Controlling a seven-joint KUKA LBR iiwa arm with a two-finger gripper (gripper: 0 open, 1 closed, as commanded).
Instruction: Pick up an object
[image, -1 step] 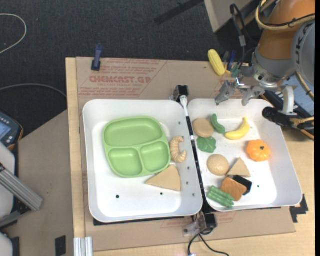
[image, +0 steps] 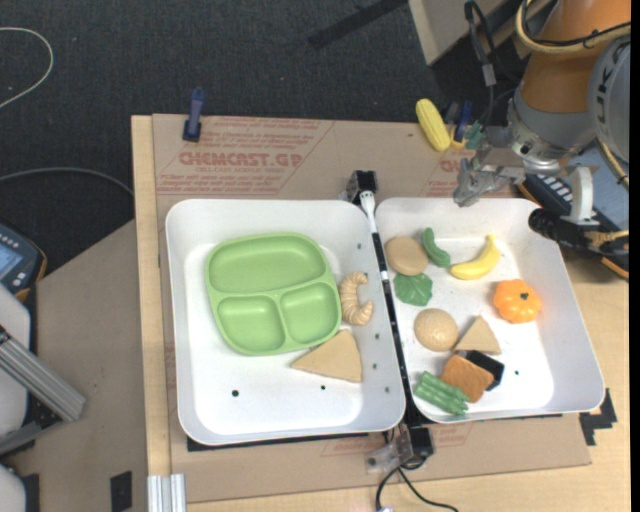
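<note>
My gripper (image: 478, 188) hangs over the far rim of the right bin (image: 565, 330), open, with nothing between its fingers. Below it in that bin lie a yellow banana (image: 477, 260), a small orange pumpkin (image: 516, 301), a round tan bun (image: 407, 255), a green leafy piece (image: 413, 289), a green pod (image: 435, 247), a second tan round (image: 436, 328), a tan wedge (image: 482, 336), a brown toast slice (image: 468, 374) and a bundle of green beans (image: 440, 392). The banana is the nearest of these to the gripper.
The left bin (image: 190, 330) holds a green divided plate (image: 270, 295), a pale curled pastry (image: 355, 298) and a tan wedge (image: 330, 358). A yellow corn cob (image: 432, 124) lies on the cardboard behind the right bin. A blue clamp (image: 193, 115) sits at the far left.
</note>
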